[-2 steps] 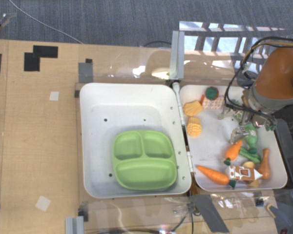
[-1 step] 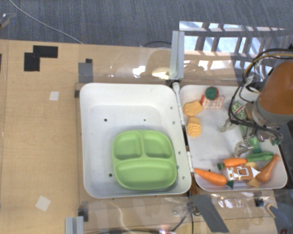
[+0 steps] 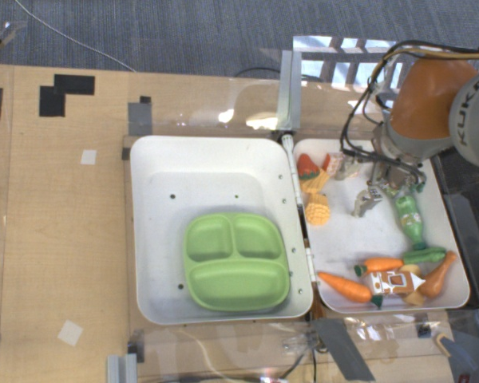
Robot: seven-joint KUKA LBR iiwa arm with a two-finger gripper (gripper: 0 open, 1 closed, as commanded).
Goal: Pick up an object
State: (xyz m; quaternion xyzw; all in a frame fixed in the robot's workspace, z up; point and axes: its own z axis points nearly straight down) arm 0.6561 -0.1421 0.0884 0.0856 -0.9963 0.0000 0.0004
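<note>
Several small toy foods are lying along the near wall of the right-hand shallow white bin (image 3: 460,294): an orange plastic carrot (image 3: 343,286), a small printed carton (image 3: 389,282) and a brown drumstick-shaped piece (image 3: 437,276). Farther in, the two-finger gripper (image 3: 367,201) is hanging over bare floor, its metal fingers looking close together with nothing between them. The yellow corn cob (image 3: 318,208) is lying just to its left, the green bottle (image 3: 408,219) running lengthwise just right, both within easy reach. The green divided plate (image 3: 236,260) is sitting in the left bin.
</note>
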